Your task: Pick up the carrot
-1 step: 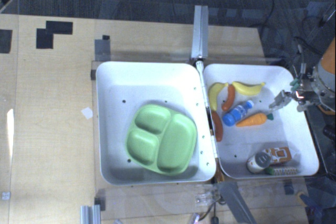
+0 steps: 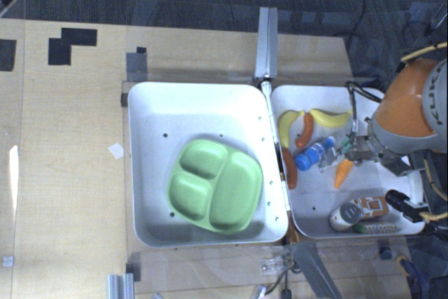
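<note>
Grey arm with orange band (image 2: 411, 106) entering from the right, wrist bent downward, tool (image 2: 353, 147) at its left end pointing down, orange band just right of the tool

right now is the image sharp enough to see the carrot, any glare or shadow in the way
Camera view: evenly lit, slightly soft overall; the carrot reads as a clear orange wedge in the right bin, just below the end effector. Mild glare brightens the white bin floors, and the green tray casts a soft shadow in the left bin. The end effector's tips are too blurred to read.
</note>
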`<state>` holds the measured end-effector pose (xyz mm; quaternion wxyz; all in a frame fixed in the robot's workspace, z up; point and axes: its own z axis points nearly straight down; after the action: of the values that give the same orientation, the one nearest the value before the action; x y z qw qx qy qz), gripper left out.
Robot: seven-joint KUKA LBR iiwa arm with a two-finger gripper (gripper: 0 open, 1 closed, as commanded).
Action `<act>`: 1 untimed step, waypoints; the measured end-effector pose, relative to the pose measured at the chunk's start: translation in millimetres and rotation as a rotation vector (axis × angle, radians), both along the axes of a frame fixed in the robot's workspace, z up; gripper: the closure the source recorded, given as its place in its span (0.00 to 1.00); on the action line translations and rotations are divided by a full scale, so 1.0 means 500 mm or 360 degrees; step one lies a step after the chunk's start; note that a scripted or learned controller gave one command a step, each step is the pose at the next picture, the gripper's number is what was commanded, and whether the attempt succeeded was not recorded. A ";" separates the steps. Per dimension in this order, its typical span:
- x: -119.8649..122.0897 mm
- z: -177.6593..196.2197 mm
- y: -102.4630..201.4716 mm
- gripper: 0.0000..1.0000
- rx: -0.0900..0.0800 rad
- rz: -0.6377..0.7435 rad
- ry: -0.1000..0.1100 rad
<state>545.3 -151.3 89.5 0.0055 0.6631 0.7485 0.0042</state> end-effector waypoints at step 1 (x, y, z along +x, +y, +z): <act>0.004 0.024 0.002 1.00 0.0003 0.0002 -0.0007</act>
<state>547.5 -150.1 101.5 0.0067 0.6627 0.7489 0.0063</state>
